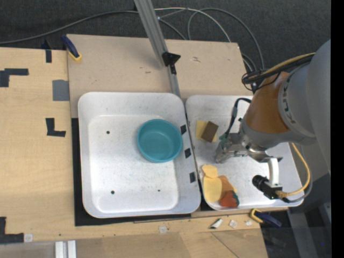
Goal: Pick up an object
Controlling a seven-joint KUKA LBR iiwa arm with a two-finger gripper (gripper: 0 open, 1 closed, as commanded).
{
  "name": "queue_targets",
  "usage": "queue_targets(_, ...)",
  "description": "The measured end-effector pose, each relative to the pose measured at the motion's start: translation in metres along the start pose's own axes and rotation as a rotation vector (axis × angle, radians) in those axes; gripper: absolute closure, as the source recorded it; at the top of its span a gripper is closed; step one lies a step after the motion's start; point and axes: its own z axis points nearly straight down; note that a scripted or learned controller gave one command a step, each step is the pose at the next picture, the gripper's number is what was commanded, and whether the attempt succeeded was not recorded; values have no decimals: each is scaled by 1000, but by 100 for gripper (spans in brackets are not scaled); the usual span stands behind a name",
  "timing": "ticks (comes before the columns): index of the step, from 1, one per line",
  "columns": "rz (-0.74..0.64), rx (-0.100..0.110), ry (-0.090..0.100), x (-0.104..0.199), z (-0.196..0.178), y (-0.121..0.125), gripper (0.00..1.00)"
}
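Two bins: the left bin (pixel 97 144) holds one teal bowl (pixel 159 140), the right bin (pixel 215 104) several small items beside my claw (pixel 223 156), whose spread I cannot tell.

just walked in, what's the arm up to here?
The arm is reaching into the right bin, with its gripper low over the bin floor between a tan and brown block and a pile of yellow and red pieces. Nothing shows between its fingers, so no pick yet. The left bin holds a blue bowl, untouched.
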Motion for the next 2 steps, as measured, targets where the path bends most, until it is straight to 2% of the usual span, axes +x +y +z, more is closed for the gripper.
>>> queue_targets(1, 1, -7, -2, -5, -62, 1, 100)
queue_targets(2, 1, -7, -2, -6, -105, 8, 100)
